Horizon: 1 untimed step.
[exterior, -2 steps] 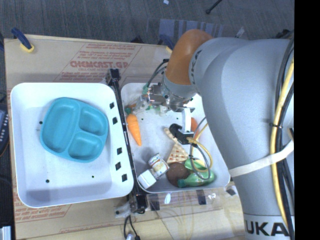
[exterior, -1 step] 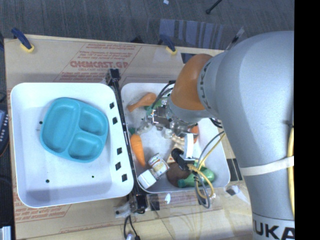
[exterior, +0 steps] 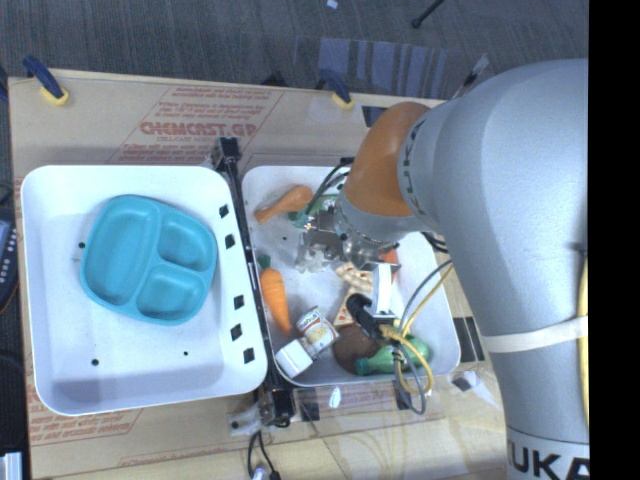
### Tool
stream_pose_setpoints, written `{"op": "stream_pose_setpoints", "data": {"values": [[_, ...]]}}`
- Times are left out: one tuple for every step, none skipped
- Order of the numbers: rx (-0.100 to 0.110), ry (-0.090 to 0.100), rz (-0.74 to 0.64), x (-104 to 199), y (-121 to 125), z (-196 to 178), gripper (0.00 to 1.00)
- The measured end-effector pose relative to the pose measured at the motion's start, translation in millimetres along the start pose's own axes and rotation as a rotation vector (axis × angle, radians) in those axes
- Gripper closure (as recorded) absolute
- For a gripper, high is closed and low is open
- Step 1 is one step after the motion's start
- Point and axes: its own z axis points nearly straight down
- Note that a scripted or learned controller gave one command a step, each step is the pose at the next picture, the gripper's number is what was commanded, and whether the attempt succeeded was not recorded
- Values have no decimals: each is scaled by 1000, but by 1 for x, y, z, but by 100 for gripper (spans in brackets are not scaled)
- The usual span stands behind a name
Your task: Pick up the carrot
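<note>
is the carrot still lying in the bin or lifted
Lying in the bin. The orange carrot rests flat on the floor of the right white bin, by its left wall, apart from the tool.

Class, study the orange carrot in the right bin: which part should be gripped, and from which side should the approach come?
Probably grip the orange carrot at its thick middle, coming straight down from above. It lies flat, lengthways along the white right bin's left wall, green top away from the camera, so closing across its width suits best, though that wall leaves little room.
</note>
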Motion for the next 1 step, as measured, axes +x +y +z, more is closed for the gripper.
{"op": "stream_pose_setpoints", "data": {"values": [[-11, 5, -292, -28, -92, 10, 100]]}}
